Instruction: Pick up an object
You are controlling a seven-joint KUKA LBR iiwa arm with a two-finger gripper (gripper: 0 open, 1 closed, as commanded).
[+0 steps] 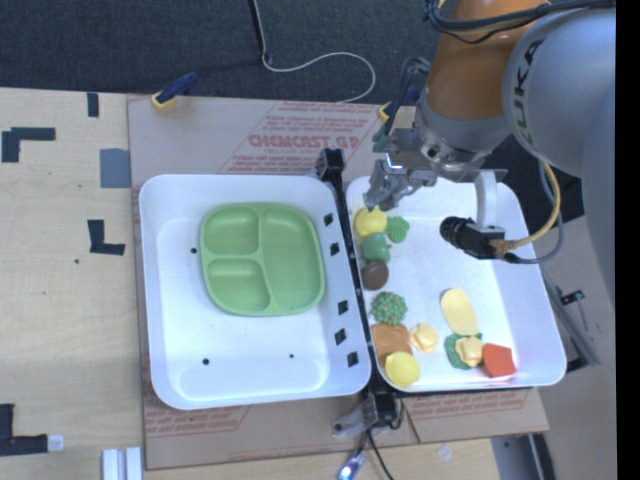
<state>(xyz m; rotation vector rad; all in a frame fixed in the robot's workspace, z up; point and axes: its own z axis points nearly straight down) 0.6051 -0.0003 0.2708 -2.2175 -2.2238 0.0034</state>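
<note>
My gripper (384, 194) hangs low over the far left corner of the right bin (528, 298). It is just above a small yellow toy fruit (370, 222), close to it or touching its top. Beside that fruit lie a green leafy piece (398, 230) and a dull green piece (375, 248). A brown ball (374, 275), a broccoli (388, 308), an orange block (390, 339) and a yellow ball (402, 369) run down the bin's left wall. I see nothing held in the gripper.
A pale yellow piece (459, 311), a small yellow piece (424, 338), a green-yellow piece (464, 350) and a red block (498, 360) lie near the right bin's front. The left bin (160, 278) holds a green divided plate (263, 258). A black cable end (470, 236) hangs behind the gripper.
</note>
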